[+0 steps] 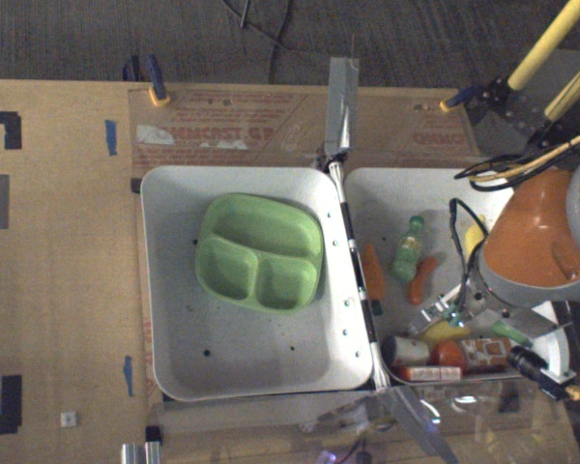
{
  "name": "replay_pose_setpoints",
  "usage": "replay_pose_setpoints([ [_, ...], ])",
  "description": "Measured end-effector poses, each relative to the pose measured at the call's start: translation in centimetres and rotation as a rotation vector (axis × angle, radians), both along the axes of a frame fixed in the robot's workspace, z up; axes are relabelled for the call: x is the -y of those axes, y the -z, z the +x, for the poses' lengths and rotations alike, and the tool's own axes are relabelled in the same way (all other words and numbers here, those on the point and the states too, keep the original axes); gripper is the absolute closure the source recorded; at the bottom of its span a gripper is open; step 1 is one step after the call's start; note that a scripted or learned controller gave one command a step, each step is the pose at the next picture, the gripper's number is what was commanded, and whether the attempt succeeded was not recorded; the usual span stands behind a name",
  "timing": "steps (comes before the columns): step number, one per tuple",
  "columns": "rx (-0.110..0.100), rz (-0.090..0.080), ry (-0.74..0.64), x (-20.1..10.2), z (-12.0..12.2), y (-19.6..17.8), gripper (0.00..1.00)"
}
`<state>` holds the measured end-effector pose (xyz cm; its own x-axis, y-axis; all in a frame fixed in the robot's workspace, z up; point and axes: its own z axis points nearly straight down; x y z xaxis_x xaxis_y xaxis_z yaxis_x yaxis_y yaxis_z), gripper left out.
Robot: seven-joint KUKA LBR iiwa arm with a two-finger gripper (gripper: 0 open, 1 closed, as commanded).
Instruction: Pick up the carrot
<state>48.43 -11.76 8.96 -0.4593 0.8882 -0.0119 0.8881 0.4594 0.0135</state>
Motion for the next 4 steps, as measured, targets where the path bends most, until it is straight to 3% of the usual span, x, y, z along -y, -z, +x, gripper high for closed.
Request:
replay_pose_setpoints([
  [1, -0.013, 0.0, -0.193, 3.5, -0.4, -1.6, 0.0],
  [2, -0.009, -0.003, -0.241, 2.3, -0.3, 0.0, 0.0],
  [3, -0.001, -0.007, -0.224, -1.3, 0.0, 0.0, 0.0],
  [4, -0.002, -0.001, -0.148, 3.5, 0.0, 0.0, 0.0],
])
